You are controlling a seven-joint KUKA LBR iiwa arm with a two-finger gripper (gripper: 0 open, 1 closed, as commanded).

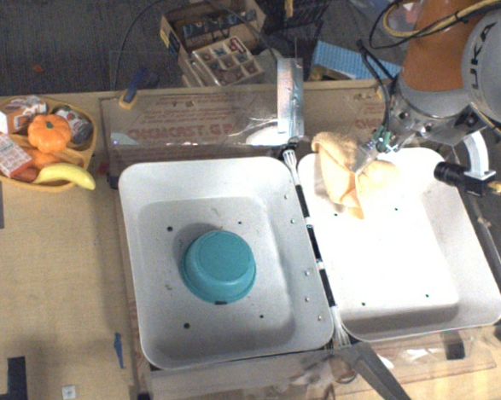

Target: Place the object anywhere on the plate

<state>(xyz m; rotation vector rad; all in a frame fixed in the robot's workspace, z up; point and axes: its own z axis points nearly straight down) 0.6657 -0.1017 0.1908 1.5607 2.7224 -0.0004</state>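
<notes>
My end effector (382, 145) sits at the right bin's (428, 293) far edge, touching the cream cloth (341, 173) — grip I cannot tell. The teal plate (220, 266) waits in the left bin (157, 330).

letters "uk" on the arm (489, 46), faint unreadable print on cardboard (194, 130)

A robotics lab: two white bins (148, 202) on a wooden bench (51, 286), cables (148, 14) and crates (213, 35) cluttering the floor behind.
</notes>
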